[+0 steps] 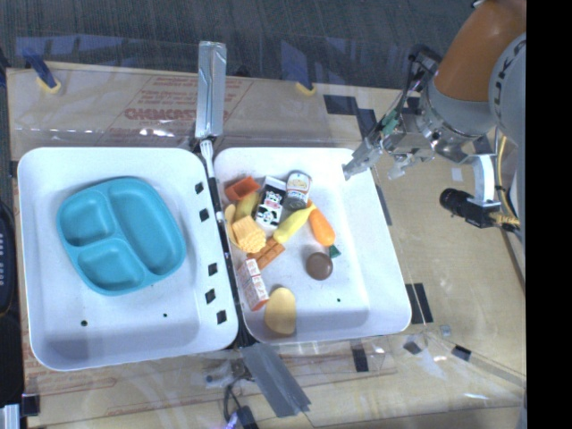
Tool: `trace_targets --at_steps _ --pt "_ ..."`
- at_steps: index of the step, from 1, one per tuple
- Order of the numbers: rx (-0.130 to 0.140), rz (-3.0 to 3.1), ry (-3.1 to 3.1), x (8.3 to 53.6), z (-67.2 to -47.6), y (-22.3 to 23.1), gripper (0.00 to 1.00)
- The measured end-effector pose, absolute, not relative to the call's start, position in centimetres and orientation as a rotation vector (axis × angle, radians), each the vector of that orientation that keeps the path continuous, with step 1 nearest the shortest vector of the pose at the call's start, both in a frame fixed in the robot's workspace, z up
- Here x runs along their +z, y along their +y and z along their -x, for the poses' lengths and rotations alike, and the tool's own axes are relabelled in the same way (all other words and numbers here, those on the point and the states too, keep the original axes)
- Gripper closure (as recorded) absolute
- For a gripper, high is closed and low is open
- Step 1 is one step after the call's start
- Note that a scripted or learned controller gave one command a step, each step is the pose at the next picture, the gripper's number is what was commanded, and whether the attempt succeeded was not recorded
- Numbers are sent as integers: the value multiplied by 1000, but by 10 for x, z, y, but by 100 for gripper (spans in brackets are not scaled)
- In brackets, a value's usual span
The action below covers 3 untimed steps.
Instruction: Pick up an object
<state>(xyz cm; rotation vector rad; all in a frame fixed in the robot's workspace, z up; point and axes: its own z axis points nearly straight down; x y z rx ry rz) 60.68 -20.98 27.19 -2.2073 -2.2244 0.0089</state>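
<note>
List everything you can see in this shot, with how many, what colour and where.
Bins: two, white, side by side on the bench.
Divided tray: one, blue, in the left bin.
Carrot: one, orange, right bin.
Banana: one, yellow, beside the carrot.
Milk carton: one, black and white, right bin's upper part.
Small can: one, dark label, beside the carton.
Round brown piece: one, right bin's middle.
Pale yellow piece: one, right bin's near edge.
Arm: one, grey with orange band, right side.
Pincer: one, above the right bin's far right corner.
</note>
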Motion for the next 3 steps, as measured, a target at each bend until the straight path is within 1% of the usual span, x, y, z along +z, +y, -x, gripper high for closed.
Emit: trace_targets --at_steps 1,2,3 --pt "15 2261 -2155 134 -536 -207 0" --pt "1 2195 -2243 89 -627 -176 0" --pt "8 2186 -2244 95 -626 -176 100"
